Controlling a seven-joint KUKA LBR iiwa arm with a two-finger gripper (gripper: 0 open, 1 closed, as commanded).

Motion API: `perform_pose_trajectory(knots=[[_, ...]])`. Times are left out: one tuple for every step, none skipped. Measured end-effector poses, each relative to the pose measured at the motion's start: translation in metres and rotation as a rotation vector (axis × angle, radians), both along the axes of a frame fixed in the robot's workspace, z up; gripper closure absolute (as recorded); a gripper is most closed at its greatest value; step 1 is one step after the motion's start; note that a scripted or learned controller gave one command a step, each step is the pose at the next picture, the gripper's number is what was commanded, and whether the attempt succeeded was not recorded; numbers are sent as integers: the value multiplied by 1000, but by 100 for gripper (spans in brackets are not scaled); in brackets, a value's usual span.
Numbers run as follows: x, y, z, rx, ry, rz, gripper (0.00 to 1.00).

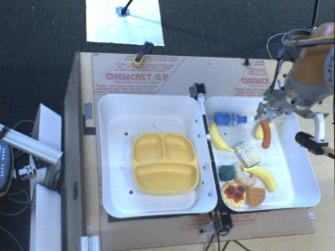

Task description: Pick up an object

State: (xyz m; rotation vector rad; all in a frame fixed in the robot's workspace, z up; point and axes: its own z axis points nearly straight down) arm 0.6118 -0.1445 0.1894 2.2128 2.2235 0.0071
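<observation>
My gripper (266,114) hangs over the back of the right bin (303,192), just above the top end of a red sausage (266,135). A small yellow piece (258,132) lies against the sausage's left side. A blue bottle (229,119) lies to the gripper's left. Further forward are a banana (219,138) along the bin's left wall, a checkered block (247,153), green broccoli (226,171), a second banana (263,176), a pizza slice (234,193) and a brown waffle (255,196). Nothing shows held in the gripper.
The left bin (115,140) holds a yellow divided tray (165,163). A black clamp (198,91) sits where the two bins meet at the back. The grey arm with its orange band (314,61) comes in from the right, above the right bin's far corner.
</observation>
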Motion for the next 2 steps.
perform_pose_trajectory(knots=[[9, 65, 22, 1, 3, 0, 100], [-33, 117, 40, 1, 4, 0, 100]])
